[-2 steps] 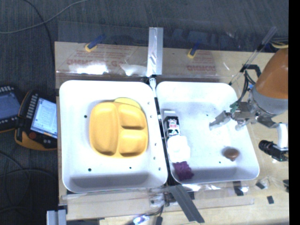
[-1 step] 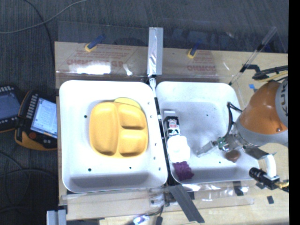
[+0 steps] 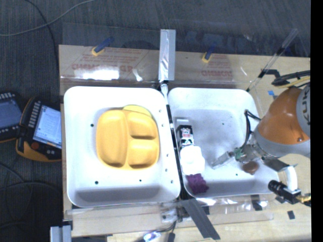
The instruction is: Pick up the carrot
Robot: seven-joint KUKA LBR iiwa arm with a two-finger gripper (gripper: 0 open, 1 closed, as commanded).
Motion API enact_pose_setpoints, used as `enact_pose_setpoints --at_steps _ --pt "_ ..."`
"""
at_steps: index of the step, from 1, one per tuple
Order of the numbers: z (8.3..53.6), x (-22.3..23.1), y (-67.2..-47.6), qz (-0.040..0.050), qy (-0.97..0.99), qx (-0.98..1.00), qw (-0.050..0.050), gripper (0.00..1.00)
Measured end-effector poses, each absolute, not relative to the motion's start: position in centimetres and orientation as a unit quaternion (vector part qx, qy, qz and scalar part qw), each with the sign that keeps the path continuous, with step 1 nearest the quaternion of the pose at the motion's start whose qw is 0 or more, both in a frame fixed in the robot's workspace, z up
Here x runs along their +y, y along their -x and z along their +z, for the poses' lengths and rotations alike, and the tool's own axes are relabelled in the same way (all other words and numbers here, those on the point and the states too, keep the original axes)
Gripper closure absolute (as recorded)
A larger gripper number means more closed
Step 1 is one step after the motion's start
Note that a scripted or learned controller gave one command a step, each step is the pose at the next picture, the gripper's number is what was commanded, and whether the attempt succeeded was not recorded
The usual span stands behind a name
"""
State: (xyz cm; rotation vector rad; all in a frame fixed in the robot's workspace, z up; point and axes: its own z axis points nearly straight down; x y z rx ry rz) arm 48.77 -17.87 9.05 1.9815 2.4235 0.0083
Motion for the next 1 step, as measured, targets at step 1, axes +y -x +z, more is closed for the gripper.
enact_pose_setpoints --at_steps 1 --pt "13.05 -19.93 -48.82 0.0002 -0.444 0.896 0.001 0.00"
